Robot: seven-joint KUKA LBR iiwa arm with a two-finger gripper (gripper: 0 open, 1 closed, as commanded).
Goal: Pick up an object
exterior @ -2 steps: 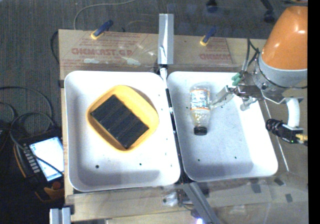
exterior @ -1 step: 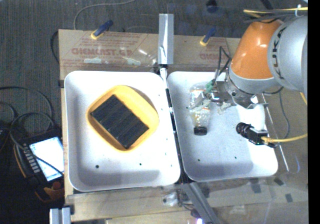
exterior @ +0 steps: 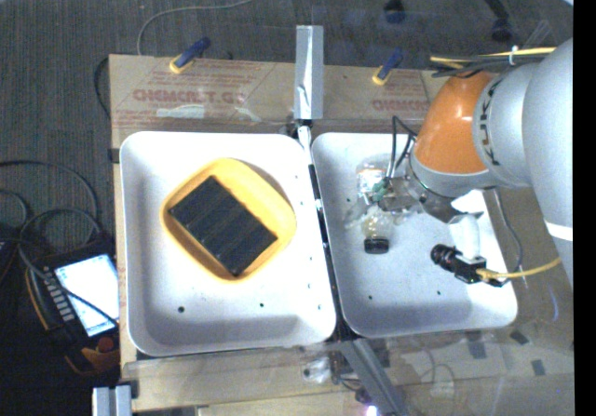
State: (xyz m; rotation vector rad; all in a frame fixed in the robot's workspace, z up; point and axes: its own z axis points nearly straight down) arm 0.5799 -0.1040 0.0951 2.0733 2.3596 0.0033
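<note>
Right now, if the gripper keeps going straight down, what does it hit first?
Probably the small clear item in the right bin, under the gripper. The dark piece lies just nearer the camera. Depth is unclear from this slant, so it could meet bin floor.

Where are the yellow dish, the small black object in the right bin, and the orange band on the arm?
Yellow dish [exterior: 277, 194]: camera view, bare right rim.
Small black object [exterior: 375, 244]: camera view, its middle.
Orange band [exterior: 451, 130]: camera view, its domed surface.

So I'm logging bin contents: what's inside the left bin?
The left bin holds a yellow dish with a dark ribbed slab lying in it. Whatever lies under the slab is hidden.
</note>
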